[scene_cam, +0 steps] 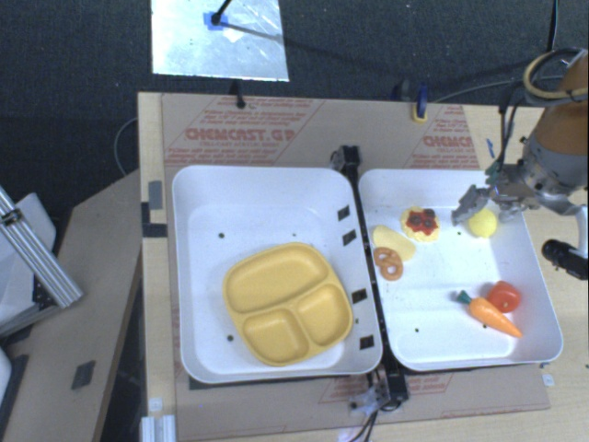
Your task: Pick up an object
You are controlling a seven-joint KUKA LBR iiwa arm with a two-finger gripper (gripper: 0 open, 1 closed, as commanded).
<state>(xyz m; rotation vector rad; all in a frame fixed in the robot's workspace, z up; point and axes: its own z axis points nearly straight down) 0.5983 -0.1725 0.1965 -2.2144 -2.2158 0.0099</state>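
The right bin (543, 339) holds several toy foods. A small yellow lemon-like ball (482, 224) lies near its back right corner. My gripper (484, 207) hangs right over that ball, at its upper edge, and whether it touches the ball is unclear. To the left sit a yellow tart with a red top (421, 223), a pale yellow slice (396, 243) and a brown pretzel (388, 266). At the front right lie an orange carrot (493, 315) and a red tomato (504, 295).
The left bin (198, 210) carries a yellow three-compartment plate (287, 302). A black divider (361, 247) with clips runs between the bins. Cables and the arm's body crowd the right bin's back right corner. A metal rail (37, 256) stands off the bench at left.
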